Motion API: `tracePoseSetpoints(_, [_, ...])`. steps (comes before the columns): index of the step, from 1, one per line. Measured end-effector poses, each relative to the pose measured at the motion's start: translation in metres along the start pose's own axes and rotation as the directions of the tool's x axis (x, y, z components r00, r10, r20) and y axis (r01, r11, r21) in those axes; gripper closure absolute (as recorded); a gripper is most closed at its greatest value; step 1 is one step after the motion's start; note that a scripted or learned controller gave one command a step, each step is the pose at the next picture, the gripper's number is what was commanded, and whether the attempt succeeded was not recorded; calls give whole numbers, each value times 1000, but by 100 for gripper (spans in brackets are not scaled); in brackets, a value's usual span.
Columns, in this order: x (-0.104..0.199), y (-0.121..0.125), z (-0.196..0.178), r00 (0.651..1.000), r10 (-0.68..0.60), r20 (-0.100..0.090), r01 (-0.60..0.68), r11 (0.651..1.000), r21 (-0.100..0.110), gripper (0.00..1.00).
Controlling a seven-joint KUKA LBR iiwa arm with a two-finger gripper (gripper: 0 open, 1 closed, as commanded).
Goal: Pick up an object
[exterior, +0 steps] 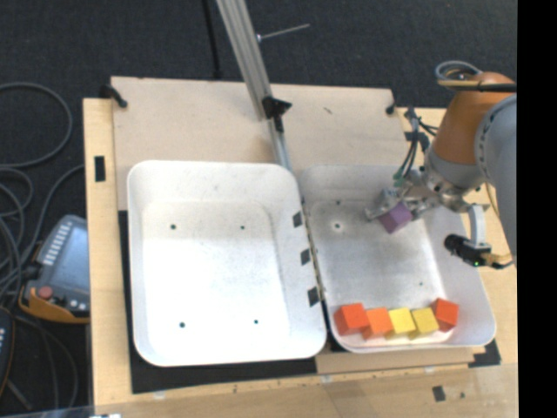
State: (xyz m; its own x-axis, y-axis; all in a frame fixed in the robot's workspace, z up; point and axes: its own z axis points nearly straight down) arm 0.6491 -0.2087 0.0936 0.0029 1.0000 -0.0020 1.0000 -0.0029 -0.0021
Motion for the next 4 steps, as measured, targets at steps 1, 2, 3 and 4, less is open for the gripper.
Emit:
tracePoseSetpoints(1, [0,3,-16,1000,-1,2,1,1000,-8,100])
tracePoseSetpoints(2, [63,-73,-54,1000,-6,-3,6,1000,-2,100])
tracePoseSetpoints(3, [54,-12,-25,1000,-6,0,6,1000,-5,100])
tracePoseSetpoints(4, [104,11,-173,1000,-8,0,8,1000,-12,100])
